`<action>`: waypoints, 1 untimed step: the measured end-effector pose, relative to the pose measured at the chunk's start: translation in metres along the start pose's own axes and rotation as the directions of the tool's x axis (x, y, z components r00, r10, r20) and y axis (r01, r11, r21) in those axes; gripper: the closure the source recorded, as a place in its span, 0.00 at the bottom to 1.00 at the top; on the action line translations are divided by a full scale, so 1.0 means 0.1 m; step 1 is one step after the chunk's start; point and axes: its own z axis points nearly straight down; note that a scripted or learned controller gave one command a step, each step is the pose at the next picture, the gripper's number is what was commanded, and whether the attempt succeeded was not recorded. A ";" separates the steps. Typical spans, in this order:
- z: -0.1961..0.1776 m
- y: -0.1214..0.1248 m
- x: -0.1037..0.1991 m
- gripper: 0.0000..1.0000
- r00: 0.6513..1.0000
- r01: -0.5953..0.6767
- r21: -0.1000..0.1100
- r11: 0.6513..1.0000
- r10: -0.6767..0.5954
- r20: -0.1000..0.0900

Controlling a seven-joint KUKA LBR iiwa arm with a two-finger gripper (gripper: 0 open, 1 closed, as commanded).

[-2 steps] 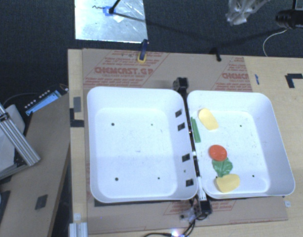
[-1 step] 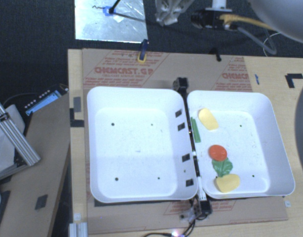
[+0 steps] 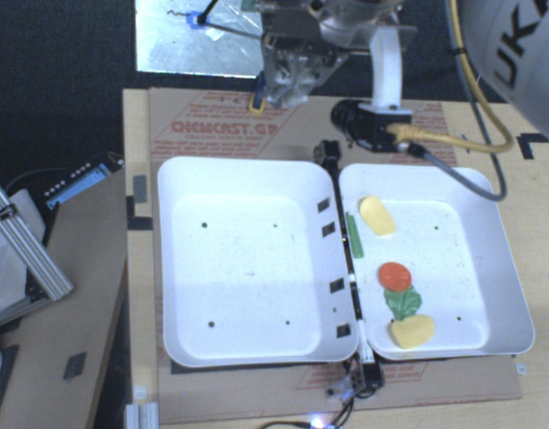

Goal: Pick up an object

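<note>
"kuka" lettering on arm [image 3: 516,43], "chemcast" board [image 3: 223,125]

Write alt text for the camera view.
The arm's tool hangs above the bench behind two white bins. The right bin holds a pale yellow piece, a red piece, a green piece and another yellow piece.

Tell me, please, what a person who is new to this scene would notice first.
The bright objects in the right bin: a pale yellow piece near its top left, a red-orange piece below it, then a green piece and another yellow piece. The gripper hangs above the bench, beyond both bins.
</note>
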 end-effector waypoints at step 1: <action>-0.09 0.02 -0.03 1.00 1.000 -0.002 0.001 1.000 0.002 0.002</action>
